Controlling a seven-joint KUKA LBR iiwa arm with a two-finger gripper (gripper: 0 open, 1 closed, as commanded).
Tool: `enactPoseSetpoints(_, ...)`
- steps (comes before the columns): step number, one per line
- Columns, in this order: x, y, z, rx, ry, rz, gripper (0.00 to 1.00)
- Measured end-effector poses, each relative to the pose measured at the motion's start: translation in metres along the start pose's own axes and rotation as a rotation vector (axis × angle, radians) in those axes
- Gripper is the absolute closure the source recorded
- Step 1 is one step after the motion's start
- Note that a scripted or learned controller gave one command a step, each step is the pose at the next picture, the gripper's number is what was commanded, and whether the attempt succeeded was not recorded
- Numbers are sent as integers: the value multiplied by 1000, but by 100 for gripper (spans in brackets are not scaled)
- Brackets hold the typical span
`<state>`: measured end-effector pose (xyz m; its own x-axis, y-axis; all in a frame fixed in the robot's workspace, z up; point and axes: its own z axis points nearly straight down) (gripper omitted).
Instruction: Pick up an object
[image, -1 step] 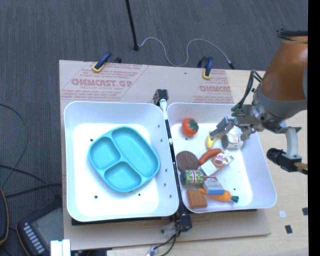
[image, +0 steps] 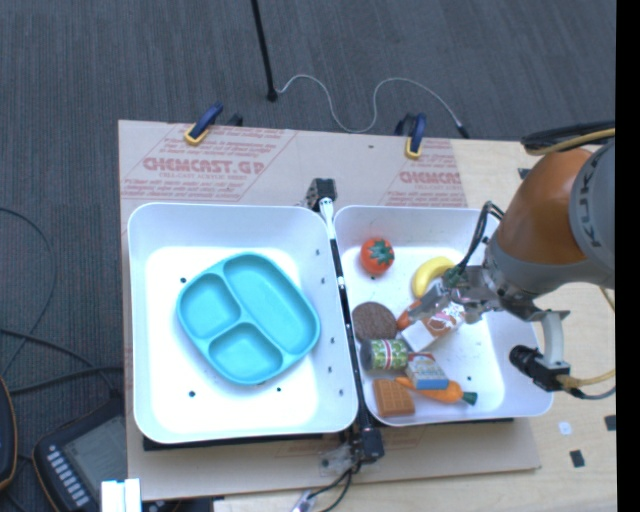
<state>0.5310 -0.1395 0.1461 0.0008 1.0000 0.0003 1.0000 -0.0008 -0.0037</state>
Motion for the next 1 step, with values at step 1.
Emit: enactPoseSetpoints(1, 12, 29, 40, -3, -1, 0, 0)
